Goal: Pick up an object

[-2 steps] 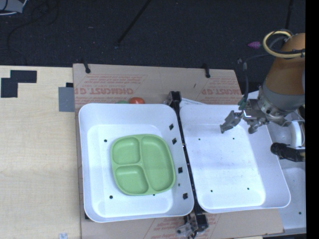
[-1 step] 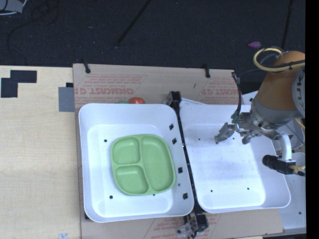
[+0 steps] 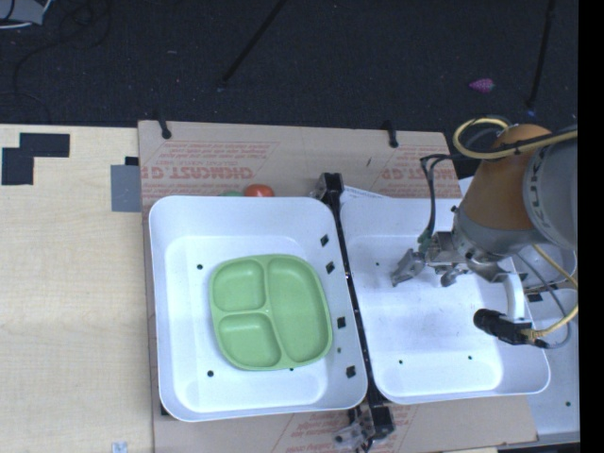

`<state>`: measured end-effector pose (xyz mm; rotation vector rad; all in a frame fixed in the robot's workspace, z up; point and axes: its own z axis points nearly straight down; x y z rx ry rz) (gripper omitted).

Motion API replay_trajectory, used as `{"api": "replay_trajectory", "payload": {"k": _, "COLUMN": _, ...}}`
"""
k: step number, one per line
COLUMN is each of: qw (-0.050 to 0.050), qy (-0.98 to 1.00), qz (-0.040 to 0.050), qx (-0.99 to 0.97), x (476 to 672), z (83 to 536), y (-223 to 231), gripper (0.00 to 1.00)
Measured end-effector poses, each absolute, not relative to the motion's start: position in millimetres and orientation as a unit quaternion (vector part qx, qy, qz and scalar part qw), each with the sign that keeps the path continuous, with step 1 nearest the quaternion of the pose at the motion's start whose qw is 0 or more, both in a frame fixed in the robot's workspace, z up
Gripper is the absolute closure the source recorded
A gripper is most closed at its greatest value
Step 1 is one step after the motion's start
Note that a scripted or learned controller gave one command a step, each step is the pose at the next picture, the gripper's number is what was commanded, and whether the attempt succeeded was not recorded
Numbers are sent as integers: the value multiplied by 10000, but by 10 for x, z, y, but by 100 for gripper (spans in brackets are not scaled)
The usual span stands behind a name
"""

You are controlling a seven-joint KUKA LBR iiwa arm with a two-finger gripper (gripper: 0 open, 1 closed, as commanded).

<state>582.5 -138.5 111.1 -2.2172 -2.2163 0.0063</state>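
Observation:
A light green divided plate (image 3: 271,310) with three compartments lies flat in the left bin (image 3: 179,243). My gripper (image 3: 427,274) hangs low over the upper middle of the right bin (image 3: 453,366), on the grey arm with its orange band (image 3: 500,182) reaching in from the right. Its two silvery fingers (image 3: 406,269) stand spread apart and open, with only white bin floor between them. The plate sits well to the gripper's left, across the divider between the bins.
A small red object (image 3: 259,192) lies just behind the left bin's back rim on the cardboard. A black clamp strip (image 3: 342,281) runs between the bins. Cables and a black fitting (image 3: 505,327) hang from the arm over the right bin's right side.

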Motion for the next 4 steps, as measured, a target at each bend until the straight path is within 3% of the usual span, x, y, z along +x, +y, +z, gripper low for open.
{"api": "replay_trajectory", "payload": {"k": 1, "qw": 24, "qy": -7058, "qz": 15, "qx": -7084, "x": 5829, "z": 1244, "y": -1399, "gripper": 100}}
{"api": "replay_trajectory", "payload": {"k": 3, "qw": -6, "qy": -7073, "qz": -6, "qx": -7069, "x": 5712, "z": 2175, "y": -1413, "gripper": 100}}
{"api": "replay_trajectory", "payload": {"k": 4, "qw": -9, "qy": -7076, "qz": -7, "qx": -7066, "x": 5761, "z": 2645, "y": -1343, "gripper": 100}}
